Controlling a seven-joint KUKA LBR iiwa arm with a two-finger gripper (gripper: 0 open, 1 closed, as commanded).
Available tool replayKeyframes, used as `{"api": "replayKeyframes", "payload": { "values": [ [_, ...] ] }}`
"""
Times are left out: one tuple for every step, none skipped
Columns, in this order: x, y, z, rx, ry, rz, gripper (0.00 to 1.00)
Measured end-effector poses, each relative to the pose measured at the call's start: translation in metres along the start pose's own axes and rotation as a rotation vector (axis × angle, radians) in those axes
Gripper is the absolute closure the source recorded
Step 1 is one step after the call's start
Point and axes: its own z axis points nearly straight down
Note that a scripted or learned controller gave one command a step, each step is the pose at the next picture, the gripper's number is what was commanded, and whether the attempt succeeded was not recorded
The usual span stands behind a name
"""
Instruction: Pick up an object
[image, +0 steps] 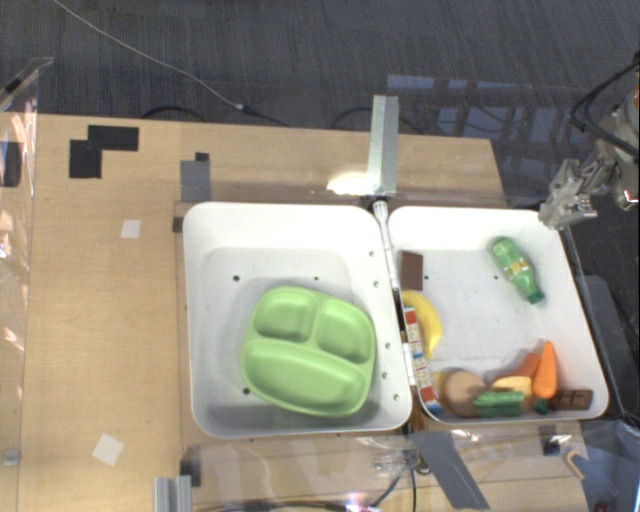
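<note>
— Wooden bench, two white bins side by side. The left bin (205, 300) carries a green divided plate (310, 350); the right bin (470, 245) has the small stuff.

— Piled at the near edge: carrot (544, 370), banana (428, 320), odds and ends. Looks dumped in for grabbing.

— And the gripper (572, 197)?

— Hanging just off the right bin's far corner, carrying nothing; how wide it stands, I can't tell. The green bottle (516, 268) lies nearest, alone, on its side.
</note>
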Motion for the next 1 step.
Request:
{"api": "replayKeyframes", "payload": {
  "values": [
    [-0.0302, 0.0156, -0.0065, -0.002, 0.010, 0.178, 1.00]
  ]
}}
